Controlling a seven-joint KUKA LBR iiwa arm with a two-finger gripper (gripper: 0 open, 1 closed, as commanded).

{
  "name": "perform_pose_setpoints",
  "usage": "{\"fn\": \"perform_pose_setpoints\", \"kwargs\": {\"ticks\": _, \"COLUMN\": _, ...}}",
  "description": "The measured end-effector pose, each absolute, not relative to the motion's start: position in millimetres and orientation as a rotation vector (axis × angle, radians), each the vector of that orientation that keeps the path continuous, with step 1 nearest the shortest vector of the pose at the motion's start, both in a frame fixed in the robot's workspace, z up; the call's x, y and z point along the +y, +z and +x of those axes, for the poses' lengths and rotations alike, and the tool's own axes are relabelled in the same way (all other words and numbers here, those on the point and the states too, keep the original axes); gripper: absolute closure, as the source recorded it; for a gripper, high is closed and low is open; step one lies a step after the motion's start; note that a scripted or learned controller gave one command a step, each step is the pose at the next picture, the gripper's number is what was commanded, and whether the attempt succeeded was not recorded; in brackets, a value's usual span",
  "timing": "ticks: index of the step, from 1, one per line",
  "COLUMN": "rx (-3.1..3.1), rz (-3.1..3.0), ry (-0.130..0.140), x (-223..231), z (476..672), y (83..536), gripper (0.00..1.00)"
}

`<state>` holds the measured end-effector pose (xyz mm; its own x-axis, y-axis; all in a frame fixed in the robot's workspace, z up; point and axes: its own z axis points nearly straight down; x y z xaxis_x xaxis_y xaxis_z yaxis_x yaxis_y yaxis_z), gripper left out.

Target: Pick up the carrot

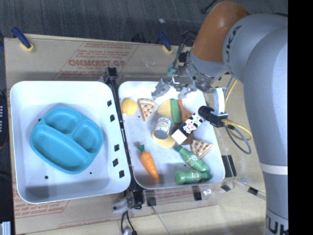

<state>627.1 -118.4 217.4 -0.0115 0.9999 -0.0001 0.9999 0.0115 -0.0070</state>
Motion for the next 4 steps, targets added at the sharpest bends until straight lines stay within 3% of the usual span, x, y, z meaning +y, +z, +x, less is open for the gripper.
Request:
{"fn": "perform_pose_setpoints", "kwargs": {"ticks": 1, "rx": -2.131, "rz": -2.297, "ry": 0.012, "x": -95, "z": 582.7, "y": 89, "gripper": 0.0}}
{"fn": "perform_pose_setpoints", "kwargs": {"ticks": 2, "rx": -2.224, "rz": -2.216, "ry": 0.003, "x": -108, "z": 506.0, "y": 92, "gripper": 0.0}}
{"fn": "perform_pose_setpoints", "kwargs": {"ticks": 3, "rx": -2.561, "rz": -1.806, "ry": 0.005, "x": -162, "z": 476.4, "y": 115, "gripper": 0.0}}
{"fn": "perform_pose_setpoints", "kwargs": {"ticks": 4, "rx": -2.662, "rz": -1.66, "ry": 0.003, "x": -161, "z": 552.6, "y": 91, "gripper": 0.0}}
